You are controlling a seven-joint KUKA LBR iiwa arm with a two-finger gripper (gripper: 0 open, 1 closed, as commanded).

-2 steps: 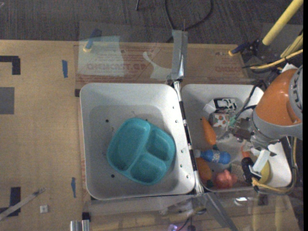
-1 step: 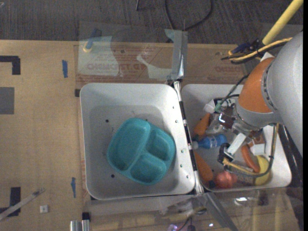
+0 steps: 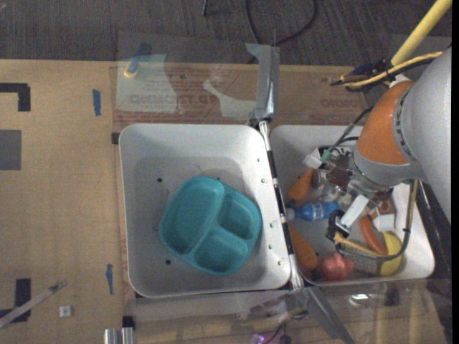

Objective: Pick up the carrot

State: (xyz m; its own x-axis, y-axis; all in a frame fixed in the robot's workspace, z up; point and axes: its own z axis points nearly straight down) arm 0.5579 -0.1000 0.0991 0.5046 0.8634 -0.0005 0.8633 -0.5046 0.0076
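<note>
- Where the desk (image 3: 57, 213) runs left of the bins, its brown top is bare but for strips of blue tape (image 3: 109, 278) and some black marks. That is the widest open room.
- The left bin (image 3: 143, 149) holds a teal divided plate (image 3: 209, 224), lying flat toward its near-right part. White floor shows on the plate's left and far sides, and its right edge comes near the wall at the divide.
- The right bin (image 3: 423, 264) is crowded. By its near wall a red round fruit (image 3: 333, 267) lies a little left of a yellow fruit (image 3: 391, 253).
- The carrot (image 3: 303, 246), orange and tapered, lies along the right bin's left wall toward the near-left corner. Its near end is just beside the red round fruit. The wall hems it on one side, and the other side is open.
- A blue bottle (image 3: 312, 211) lies on its side just beyond the carrot's far end.
- A second orange piece (image 3: 301, 185) lies farther along the same wall. I cannot tell what it is.
- The claw (image 3: 331, 183) hangs over the middle of the right bin, beyond the blue bottle and just beside the second orange piece, apart from the carrot. Whether it is open, closed or gripping anything cannot be told.
- The arm's orange band (image 3: 380, 135) stands over the bin's far-right part.
- Beyond both bins a clear plastic sheet (image 3: 172, 84) lies on the desk. Past the desk's far edge, the dark floor (image 3: 107, 13) bears a looped black cable (image 3: 281, 6).
</note>
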